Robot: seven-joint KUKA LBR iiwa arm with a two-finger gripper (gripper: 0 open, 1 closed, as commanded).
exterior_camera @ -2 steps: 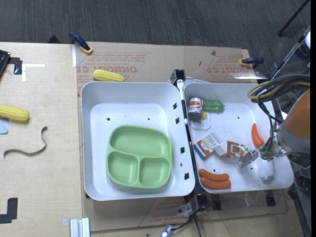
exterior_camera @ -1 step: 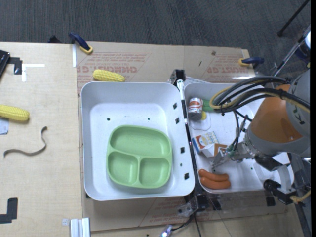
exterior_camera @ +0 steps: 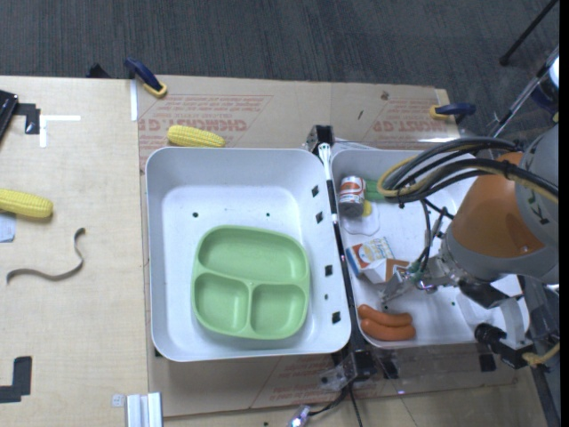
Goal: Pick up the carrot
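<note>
Main worry here is the crowding. The carrot lies near the front wall of the right bin, and a small carton sits just behind it, so a descent that lands a bit off probably nudges the carton or skids off the carrot's rounded side. The gripper hangs just above the carrot, holding nothing, though how it's set I can't tell. The can looks safely out of it.

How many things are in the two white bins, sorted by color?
Green: 1, the divided plate in the left bin.
Orange: 1, the carrot in the right bin.
Red and silver: 1, the can.
White and orange: 1, the small carton.
Total: 4
</note>
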